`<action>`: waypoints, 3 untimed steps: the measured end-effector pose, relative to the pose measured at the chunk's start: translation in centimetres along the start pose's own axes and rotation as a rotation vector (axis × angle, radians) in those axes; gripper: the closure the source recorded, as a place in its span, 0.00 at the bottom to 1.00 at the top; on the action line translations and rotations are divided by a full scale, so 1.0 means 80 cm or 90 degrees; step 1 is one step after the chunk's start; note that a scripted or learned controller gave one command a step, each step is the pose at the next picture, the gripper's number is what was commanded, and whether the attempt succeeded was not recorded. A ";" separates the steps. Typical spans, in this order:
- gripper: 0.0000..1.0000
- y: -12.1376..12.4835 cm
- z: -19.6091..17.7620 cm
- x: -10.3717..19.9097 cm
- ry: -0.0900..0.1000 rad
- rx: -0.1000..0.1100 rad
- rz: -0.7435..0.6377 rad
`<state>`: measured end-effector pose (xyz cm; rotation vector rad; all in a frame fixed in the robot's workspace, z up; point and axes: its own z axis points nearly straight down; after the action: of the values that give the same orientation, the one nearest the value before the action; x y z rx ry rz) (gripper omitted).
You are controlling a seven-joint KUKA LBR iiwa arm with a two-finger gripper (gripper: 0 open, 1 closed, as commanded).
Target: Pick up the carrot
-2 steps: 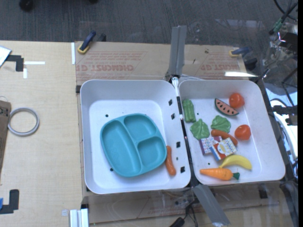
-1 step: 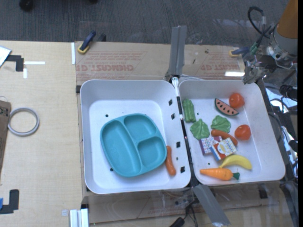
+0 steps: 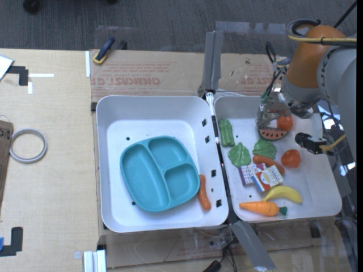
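Note:
The carrot, orange with a green stub at its right end, lies flat near the front edge of the right bin. My gripper hangs at the back of that bin, directly over a watermelon slice and beside a red tomato. It is far from the carrot, roughly a bin's depth behind it. Nothing orange is visible at the fingers.
Between gripper and carrot lie a banana, two small boxes, green leaves, a second tomato and a green pickle. The left bin holds a blue divided plate and an orange sausage-like piece.

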<state>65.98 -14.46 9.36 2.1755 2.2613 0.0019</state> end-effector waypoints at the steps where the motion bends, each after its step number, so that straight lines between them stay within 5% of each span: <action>1: 1.00 -0.019 -0.152 -0.027 0.000 0.001 0.108; 2: 1.00 -0.067 -0.055 0.057 0.001 0.005 0.132; 3: 1.00 -0.041 -0.189 0.015 -0.001 0.003 0.252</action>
<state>62.58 -13.35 24.45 2.5803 1.7907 -0.0034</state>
